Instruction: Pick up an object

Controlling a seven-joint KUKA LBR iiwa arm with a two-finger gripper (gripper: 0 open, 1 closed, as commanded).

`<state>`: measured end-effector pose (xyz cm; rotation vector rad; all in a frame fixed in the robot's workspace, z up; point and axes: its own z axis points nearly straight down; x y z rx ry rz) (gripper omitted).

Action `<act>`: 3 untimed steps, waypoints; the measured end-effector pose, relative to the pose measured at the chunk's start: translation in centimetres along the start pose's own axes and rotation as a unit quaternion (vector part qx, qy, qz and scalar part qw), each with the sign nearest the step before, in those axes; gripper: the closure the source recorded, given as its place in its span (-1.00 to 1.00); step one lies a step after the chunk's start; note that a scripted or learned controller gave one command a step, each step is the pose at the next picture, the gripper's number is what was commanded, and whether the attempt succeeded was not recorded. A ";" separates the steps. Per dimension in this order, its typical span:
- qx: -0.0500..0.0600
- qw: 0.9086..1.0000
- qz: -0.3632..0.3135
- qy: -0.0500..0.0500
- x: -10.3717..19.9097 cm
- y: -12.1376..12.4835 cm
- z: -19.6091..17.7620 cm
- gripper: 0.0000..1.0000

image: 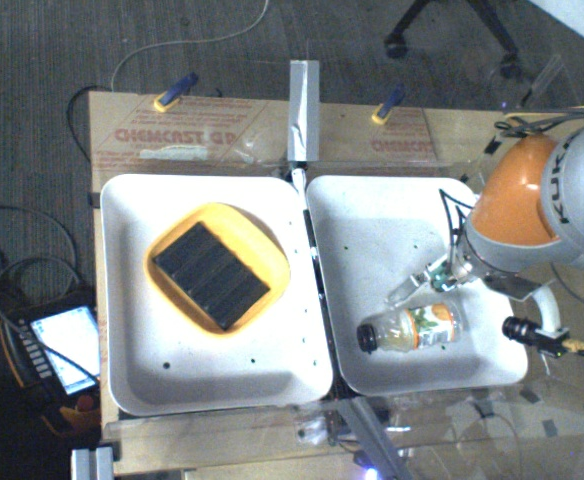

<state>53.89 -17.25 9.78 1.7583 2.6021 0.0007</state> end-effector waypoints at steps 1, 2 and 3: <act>-0.013 0.980 0.198 0.002 -2.2 -5.5 0.3 -1.00; -0.012 0.980 0.199 -0.002 -2.4 -5.6 -0.5 1.00; -0.012 0.980 0.198 -0.001 -2.3 -5.5 -0.5 -1.00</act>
